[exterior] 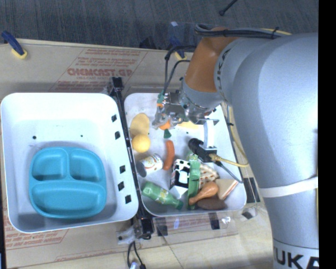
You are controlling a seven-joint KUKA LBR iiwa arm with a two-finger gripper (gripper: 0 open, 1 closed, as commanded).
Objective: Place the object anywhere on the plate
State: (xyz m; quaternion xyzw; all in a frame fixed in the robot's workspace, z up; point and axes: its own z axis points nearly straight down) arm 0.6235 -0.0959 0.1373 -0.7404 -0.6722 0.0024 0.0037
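From my seat the arm (269,94) takes up the whole right side, bending down over the right bin (235,150), while the left bin (17,150) carries the blue plate (68,184), three compartments, sitting low and to the front. The right bin is crowded with toy food: a green bottle (161,195) lying at the front, a carrot (169,153) upright along the middle, a small can (151,163) on its side, a yellow lemon (140,143) just left of the carrot. Which one is the target I cannot say; nothing sits on the plate yet. I judge these pieces light, hard plastic and a bit slick, so I would take the carrot across its narrow middle rather than the round lemon, which may squirt out. The gripper (167,115) hangs at the bin's back edge over an orange and green scrap; how wide it stands I cannot tell, nor whether it holds anything.
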